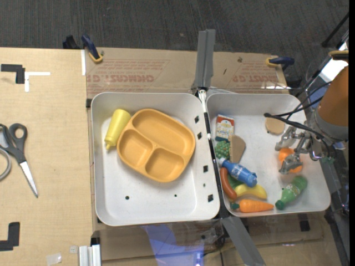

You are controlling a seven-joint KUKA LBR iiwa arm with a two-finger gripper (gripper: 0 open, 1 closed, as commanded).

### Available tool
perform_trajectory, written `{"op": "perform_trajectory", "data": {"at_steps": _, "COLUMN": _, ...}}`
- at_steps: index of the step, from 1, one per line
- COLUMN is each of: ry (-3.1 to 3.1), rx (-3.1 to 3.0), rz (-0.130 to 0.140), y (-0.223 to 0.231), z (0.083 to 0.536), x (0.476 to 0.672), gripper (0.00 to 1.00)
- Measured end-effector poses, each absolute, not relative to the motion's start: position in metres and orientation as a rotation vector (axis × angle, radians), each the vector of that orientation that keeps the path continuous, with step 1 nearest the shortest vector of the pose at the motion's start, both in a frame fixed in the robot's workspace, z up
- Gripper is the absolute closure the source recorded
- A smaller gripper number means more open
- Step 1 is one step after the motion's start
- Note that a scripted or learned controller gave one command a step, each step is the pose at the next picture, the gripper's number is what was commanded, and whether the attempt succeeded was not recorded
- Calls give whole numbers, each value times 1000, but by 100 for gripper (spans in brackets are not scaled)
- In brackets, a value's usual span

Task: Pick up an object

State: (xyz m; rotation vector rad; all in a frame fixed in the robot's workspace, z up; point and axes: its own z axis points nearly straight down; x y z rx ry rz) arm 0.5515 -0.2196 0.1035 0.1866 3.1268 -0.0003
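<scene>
At the right of the frame we see the gripper (290, 158) low inside the right bin (252, 108), its metal fingers (300, 144) pointing toward lower left. A small orange object (285, 154) sits right at the fingertips, touching or between them; we cannot tell whether the fingers are clamped on it or apart. Just below lies a green bottle (291, 192). Along the bin's lower left are a blue bottle (241, 173), a banana (250, 191) and a carrot (253, 206).
</scene>
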Motion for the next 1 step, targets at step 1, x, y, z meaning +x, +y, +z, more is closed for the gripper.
{"op": "perform_trajectory", "data": {"at_steps": 1, "ry": 3135, "rx": 100, "rz": 0, "y": -164, "z": 213, "x": 596, "gripper": 100}}
